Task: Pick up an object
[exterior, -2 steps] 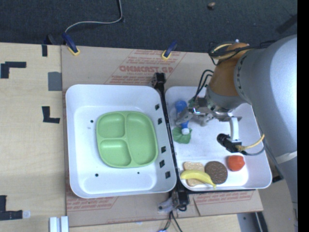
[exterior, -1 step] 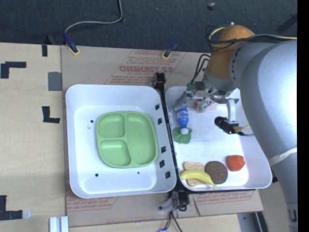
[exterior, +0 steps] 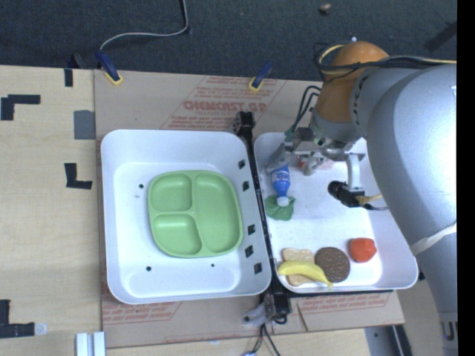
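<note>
My gripper (exterior: 306, 154) hangs over the far end of the right bin (exterior: 386, 273), just right of a small blue bottle (exterior: 280, 181) that lies near the bin's left wall. A green leafy piece (exterior: 281, 209) lies against the bottle's near end. A small reddish spot shows right under the gripper; I cannot tell what it is. At the bin's near end lie a yellow banana (exterior: 306, 274), a pale cracker (exterior: 297, 256), a round brown cookie (exterior: 332, 264) and a red tomato (exterior: 362, 250).
The left bin (exterior: 126, 162) holds a green divided plate (exterior: 196, 213). A black divider (exterior: 255, 199) with clips runs between the bins. The grey arm (exterior: 415, 139) covers the right bin's far right side. Cardboard lies under both bins.
</note>
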### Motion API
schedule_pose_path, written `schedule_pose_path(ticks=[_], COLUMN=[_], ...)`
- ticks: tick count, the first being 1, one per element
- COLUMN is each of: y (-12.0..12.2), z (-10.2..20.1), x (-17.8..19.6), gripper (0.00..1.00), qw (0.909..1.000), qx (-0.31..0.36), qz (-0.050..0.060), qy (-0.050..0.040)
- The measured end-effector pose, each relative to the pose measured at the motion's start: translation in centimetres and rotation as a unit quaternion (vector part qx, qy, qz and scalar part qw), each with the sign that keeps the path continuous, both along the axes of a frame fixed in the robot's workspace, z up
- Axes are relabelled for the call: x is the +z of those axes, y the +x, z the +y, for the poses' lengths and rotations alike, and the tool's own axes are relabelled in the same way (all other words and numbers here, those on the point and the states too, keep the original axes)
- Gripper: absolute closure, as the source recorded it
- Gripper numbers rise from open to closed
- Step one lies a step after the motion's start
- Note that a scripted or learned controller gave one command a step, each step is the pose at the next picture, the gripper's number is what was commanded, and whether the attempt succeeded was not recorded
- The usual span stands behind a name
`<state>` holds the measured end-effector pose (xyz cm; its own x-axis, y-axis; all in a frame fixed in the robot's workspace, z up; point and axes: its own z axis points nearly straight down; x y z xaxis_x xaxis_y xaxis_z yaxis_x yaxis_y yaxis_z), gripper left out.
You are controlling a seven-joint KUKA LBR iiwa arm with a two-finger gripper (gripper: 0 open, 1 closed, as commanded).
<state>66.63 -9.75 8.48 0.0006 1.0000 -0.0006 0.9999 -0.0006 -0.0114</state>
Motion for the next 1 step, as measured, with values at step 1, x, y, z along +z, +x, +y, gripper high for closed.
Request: schedule_pose_path(ticks=[1], y=[0.00], z=[0.00], x=[-0.02], gripper=[0.00], qw=[1.0000], qx=[0.000], qz=[0.000], qy=[-0.0003])
